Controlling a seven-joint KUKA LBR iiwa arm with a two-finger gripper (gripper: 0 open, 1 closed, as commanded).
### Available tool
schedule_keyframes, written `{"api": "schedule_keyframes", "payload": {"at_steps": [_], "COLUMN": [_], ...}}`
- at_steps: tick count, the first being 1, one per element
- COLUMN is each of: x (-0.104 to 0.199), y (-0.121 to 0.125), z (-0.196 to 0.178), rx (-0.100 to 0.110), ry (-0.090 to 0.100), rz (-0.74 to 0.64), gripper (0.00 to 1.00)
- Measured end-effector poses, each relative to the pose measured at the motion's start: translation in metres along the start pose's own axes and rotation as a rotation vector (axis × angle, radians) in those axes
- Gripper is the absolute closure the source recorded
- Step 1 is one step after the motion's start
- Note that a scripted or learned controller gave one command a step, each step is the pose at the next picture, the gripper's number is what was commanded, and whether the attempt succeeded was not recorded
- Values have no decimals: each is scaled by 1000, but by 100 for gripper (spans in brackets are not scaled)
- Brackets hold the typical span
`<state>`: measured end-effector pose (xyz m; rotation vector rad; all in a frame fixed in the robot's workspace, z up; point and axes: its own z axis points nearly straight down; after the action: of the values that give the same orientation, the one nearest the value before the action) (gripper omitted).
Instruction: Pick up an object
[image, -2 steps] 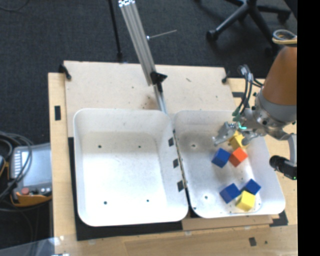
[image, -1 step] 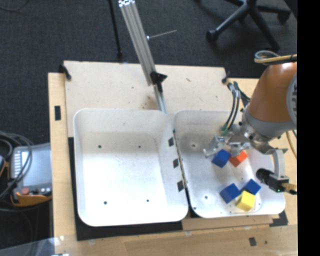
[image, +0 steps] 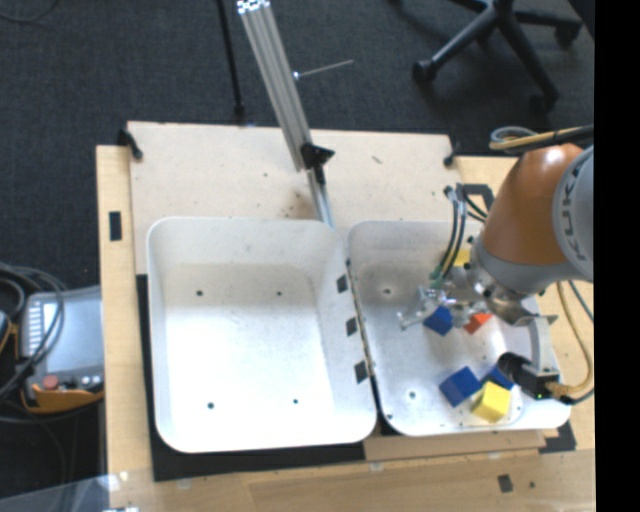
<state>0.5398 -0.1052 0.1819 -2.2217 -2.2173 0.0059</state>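
My gripper (image: 428, 303) hangs over the middle of the right bin (image: 392, 262), below the grey and orange wrist. A small blue block (image: 438, 322) sits right at the gripper's tip, touching or just under it; whether it is held I cannot tell. Beside it to the right lies a small orange piece (image: 477, 321). Near the bin's front right corner rest a blue cube (image: 459, 386), a yellow cube (image: 492, 402) and another blue block (image: 501, 378), partly hidden by the yellow one. A yellow object (image: 459, 257) peeks out behind the arm.
The left bin (image: 240, 330) lies next to the right one, divided by their rims. A slanted aluminium rail (image: 285, 95) rises from the bench's back. Cables hang along the arm at the right edge.
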Motion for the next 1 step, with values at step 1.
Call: {"api": "schedule_keyframes", "payload": {"at_steps": [1], "x": [-7], "y": [-2], "z": [62], "rx": [2], "ry": [0], "rz": [0], "gripper": [0]}}
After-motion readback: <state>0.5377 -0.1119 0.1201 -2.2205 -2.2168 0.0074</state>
